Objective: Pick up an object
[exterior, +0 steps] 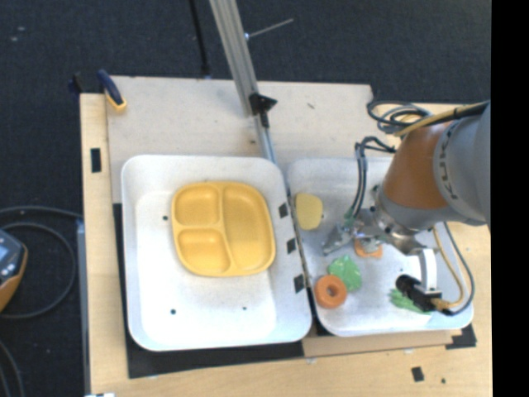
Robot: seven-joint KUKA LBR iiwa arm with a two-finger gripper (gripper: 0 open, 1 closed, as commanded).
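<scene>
From above, the arm (430,176) leans in from three o'clock over the right bin (331,174). Its gripper (357,236) hangs low by a small orange piece (369,251); I cannot tell its grasp. At seven o'clock of it sit a green toy (345,272) and orange ring (331,291). A yellow plate (223,227) fills the left bin (149,304).

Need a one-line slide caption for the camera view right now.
Arm reaches into the right bin over small toys; yellow tray in the left bin.

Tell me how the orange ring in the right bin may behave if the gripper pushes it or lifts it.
The orange ring lies flat, so a push would probably slide it, not roll it. It touches the green toy, which may shift too. It looks small and light; its hole may ease a pinch.
</scene>
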